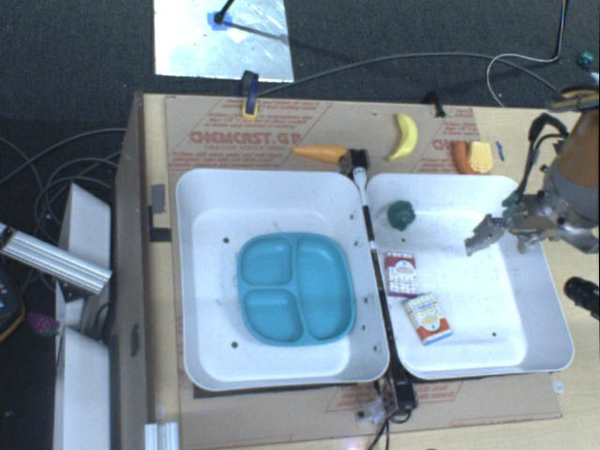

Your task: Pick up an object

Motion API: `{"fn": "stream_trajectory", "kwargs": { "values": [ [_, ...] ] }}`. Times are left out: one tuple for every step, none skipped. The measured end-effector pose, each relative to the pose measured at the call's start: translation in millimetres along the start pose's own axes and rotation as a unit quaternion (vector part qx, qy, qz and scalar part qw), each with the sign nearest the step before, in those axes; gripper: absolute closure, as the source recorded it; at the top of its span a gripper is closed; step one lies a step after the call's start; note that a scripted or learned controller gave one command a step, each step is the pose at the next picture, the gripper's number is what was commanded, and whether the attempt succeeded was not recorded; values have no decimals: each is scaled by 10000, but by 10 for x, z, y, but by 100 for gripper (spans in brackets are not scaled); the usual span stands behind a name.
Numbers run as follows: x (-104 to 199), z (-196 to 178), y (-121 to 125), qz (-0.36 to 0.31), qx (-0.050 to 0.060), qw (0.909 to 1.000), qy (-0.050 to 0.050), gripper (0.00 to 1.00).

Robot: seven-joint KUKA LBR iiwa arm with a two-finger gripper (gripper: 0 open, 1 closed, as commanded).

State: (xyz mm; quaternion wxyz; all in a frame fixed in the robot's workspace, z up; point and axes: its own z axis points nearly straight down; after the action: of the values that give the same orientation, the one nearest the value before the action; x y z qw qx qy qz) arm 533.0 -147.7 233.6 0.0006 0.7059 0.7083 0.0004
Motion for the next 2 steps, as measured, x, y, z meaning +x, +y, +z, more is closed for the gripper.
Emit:
{"fn": "stream_trajectory", "kwargs": {
  "values": [
    [392,1257,437,1,20,10000,7,0],
    [92,1494,1357,-6,-4,10000,-5,0]
  ]
}}
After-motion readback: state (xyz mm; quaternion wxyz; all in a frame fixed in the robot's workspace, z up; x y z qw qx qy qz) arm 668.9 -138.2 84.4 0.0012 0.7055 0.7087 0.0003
